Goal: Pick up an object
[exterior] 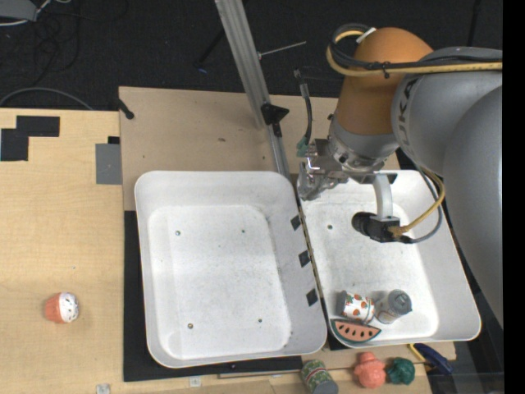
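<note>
Camera view: smooth white bins (213, 220), round toys (358, 307).

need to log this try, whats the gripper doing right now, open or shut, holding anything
gripper: at the far edge of the right bin, by the divider; open or shut cannot be told, and nothing is seen between its fingers.

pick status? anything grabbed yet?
Done: nothing lifted that I can see. In hand: the gripper sits at the right bin's far left corner, away from the objects. Left: the watermelon slice, small figure and grey piece lie at the near edge, untouched.
</note>
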Robot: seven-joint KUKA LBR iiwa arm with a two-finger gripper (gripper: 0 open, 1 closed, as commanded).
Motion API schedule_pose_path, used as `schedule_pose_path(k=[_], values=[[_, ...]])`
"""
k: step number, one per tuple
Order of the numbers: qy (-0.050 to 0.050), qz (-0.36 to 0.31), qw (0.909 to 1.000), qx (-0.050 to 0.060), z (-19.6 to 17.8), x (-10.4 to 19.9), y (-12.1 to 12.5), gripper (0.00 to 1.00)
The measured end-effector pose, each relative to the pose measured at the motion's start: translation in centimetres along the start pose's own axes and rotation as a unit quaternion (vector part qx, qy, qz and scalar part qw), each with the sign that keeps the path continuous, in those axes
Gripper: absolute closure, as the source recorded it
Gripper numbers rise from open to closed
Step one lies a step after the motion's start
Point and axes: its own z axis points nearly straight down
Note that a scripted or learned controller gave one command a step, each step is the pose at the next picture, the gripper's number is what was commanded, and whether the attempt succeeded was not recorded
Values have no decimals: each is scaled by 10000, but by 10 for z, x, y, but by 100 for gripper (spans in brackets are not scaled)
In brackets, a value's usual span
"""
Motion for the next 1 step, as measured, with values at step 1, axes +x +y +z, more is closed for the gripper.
schedule_pose_path(k=[1], values=[[-4,4,10000,-11,-18,50,17,100]])
